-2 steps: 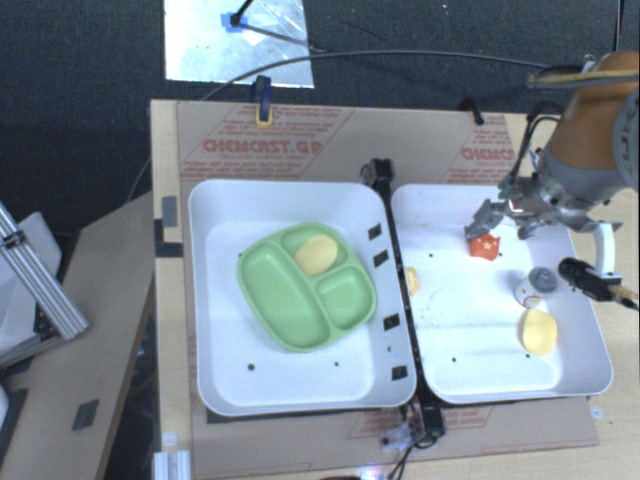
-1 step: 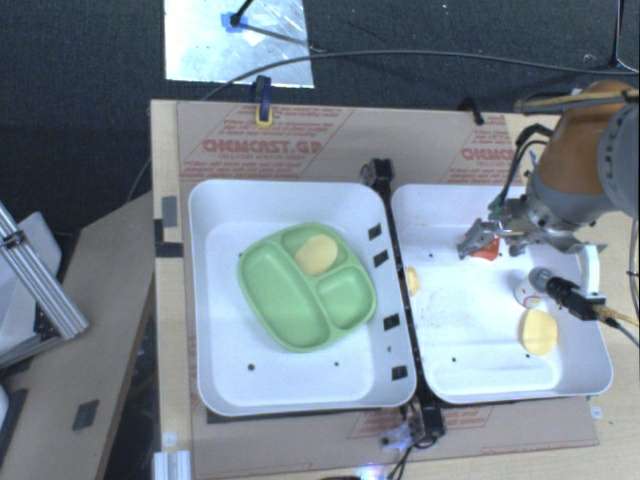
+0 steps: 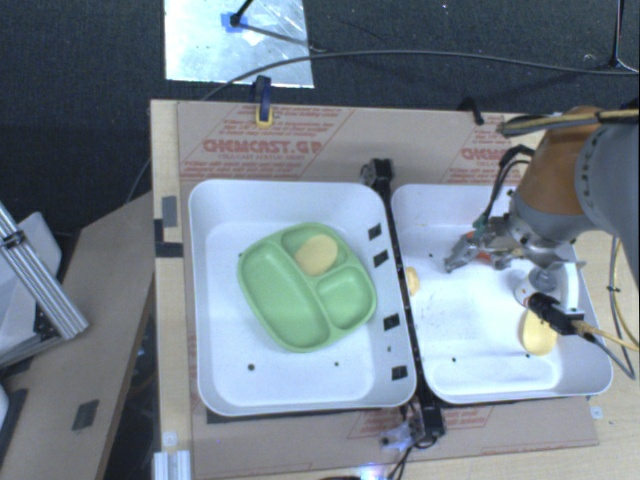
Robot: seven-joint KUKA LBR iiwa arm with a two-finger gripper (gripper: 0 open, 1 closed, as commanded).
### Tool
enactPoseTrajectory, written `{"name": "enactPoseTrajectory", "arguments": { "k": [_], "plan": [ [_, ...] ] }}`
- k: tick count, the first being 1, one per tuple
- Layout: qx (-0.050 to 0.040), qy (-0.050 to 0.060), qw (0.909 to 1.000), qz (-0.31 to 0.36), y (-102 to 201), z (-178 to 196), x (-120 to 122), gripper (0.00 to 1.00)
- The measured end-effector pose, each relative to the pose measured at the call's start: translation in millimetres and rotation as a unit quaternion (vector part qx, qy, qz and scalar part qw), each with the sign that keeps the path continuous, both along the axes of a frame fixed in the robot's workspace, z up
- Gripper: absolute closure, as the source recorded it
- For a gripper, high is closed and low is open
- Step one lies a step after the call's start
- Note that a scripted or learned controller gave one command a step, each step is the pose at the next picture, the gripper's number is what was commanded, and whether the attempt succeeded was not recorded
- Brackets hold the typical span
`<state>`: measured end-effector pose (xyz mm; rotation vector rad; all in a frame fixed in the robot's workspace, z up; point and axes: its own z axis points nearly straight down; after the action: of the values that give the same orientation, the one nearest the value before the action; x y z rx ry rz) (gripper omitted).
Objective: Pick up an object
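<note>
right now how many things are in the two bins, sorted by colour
Green: 1, the green divided plastic plate in the left white bin.
Yellow: 3, a pale yellow rounded piece on the plate, a small yellow piece at the right white bin's left edge, a yellow rounded piece near its right edge.
Total: 4

Smooth white plastic bins [image 3: 230,368], matt green plastic tray [image 3: 290,308], brown cardboard underlay [image 3: 330,133].

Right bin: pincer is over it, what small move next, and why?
Probably shift the pincer toward the yellow piece at the right bin's near right side, then lower. The pincer sits over bare floor further left and back, with nothing between its fingers, and that piece lies clear.
</note>
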<state>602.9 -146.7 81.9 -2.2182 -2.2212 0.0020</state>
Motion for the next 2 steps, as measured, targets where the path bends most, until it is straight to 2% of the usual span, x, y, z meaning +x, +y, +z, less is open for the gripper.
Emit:
{"name": "enactPoseTrajectory", "arguments": {
  "k": [1, 2],
  "plan": [
    [-0.001, -0.003, 1.0, 0.0, -1, 14, 2, 1.0],
    [-0.0011, -0.004, 1.0, 0.0, 1, 59, -2, 1.0]
  ]
}}
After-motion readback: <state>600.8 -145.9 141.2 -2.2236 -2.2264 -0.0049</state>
